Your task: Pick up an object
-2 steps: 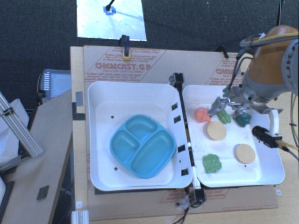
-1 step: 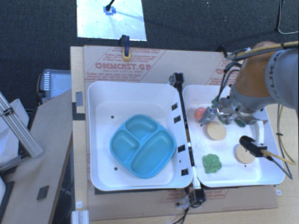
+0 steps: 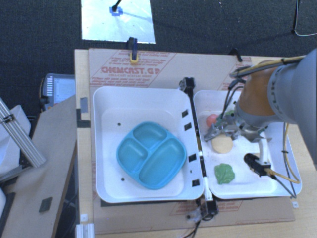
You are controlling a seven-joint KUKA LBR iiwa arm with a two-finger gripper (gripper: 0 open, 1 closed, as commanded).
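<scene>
Food pieces sit in the right bin point(image 3: 287, 180): a pale yellow lump point(image 3: 222, 144), a green piece point(image 3: 224, 173) nearer the front, a red one point(image 3: 212, 119) behind. Gripper point(image 3: 218, 132) hangs just over the yellow lump, likely lining up a grab; whether it is apart or together I cannot tell. Left bin point(image 3: 106, 108) holds a blue divided plate point(image 3: 150, 154). Both rest on a cardboard-topped bench point(image 3: 148, 68) above dark carpet point(image 3: 39, 24).

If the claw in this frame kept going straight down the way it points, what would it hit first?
Most likely the pale yellow rounded object, which lies right under the claw in the right white bin. The small red object sits just beside that line. Depth is hard to judge from this slanted view.
</scene>
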